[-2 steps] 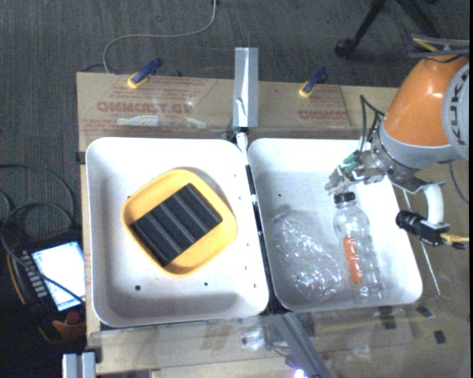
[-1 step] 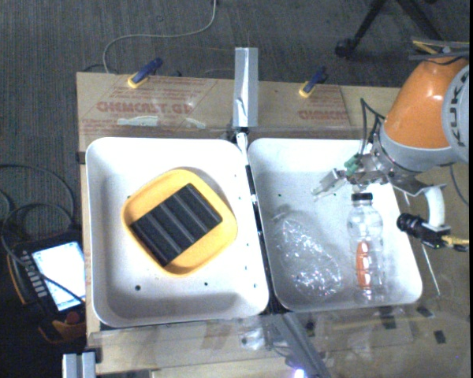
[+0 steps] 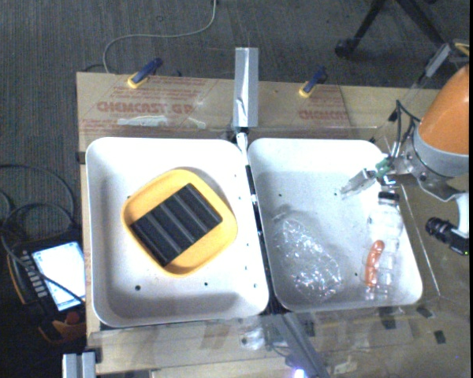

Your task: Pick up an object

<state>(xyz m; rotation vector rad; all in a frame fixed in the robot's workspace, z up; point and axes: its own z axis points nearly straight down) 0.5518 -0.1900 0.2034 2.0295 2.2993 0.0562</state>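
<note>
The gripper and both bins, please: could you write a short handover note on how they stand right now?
Gripper: over the right bin, near its upper right; whether it is open or shut cannot be told, and nothing shows held in it.
Right bin: crumpled clear plastic at centre, clear bottle with orange label along the right side.
Left bin: yellow tray with black ribbed insert.
Done: no pick visible.
Left: grasp and lift one object.

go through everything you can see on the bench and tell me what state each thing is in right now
yellow tray: lying flat in the left bin, tilted askew, dark ribbed insert facing up.
crumpled clear plastic: loose in the right bin.
clear bottle: lying on its side by the right bin's right wall.
gripper: above the right bin, holding nothing.
</note>
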